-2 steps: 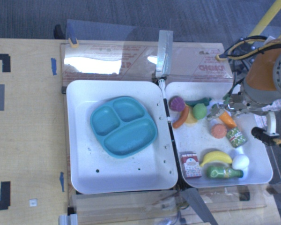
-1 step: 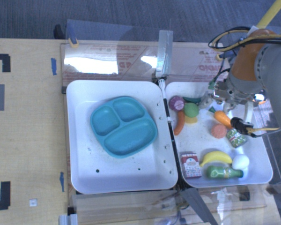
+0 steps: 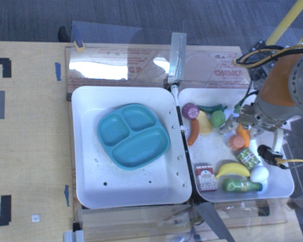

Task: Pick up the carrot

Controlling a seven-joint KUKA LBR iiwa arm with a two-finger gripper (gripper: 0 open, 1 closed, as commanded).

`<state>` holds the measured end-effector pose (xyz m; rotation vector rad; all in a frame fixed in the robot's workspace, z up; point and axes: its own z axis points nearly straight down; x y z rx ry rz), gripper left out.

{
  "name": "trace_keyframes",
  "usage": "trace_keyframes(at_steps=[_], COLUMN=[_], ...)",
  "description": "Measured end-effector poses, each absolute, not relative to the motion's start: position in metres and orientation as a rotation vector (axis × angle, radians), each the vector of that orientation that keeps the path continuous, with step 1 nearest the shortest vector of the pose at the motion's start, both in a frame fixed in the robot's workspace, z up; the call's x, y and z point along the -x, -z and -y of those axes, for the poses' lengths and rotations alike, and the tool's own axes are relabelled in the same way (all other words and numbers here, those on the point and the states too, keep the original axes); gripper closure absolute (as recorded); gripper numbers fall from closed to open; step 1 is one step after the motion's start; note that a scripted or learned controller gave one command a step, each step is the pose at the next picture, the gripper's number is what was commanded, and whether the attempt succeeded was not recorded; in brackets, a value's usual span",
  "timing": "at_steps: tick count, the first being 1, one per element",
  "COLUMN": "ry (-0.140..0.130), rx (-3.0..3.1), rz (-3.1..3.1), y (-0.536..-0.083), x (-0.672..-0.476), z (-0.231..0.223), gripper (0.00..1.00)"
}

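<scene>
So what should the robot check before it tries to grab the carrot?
1. Carrot found: ok. The small orange toy carrot lies in the right shallow white bin.
2. Gripper above the carrot: ok. The grey two-finger gripper is right at its upper end.
3. Carrot actually held: cannot tell, since the arm hides that spot.
4. Room around it: not ok. A round green fruit and a green-and-white patterned block sit very close.
5. Nothing on top of the carrot: ok. Its lower part is uncovered.
6. Other bin out of the way: ok. The blue divided plate sits in the left bin.
</scene>
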<state>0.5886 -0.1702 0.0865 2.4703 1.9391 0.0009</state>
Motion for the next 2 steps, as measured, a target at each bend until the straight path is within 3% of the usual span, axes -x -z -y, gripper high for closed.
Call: trace_keyframes(at_steps=[1, 2], ry=[-0.008, -0.006], rx=[-2.467, -2.162], rz=[-1.936, -2.272], y=[-0.099, -0.219], x=[-0.591, -0.614], z=[0.170, 0.108], gripper=[1.00, 1.00])
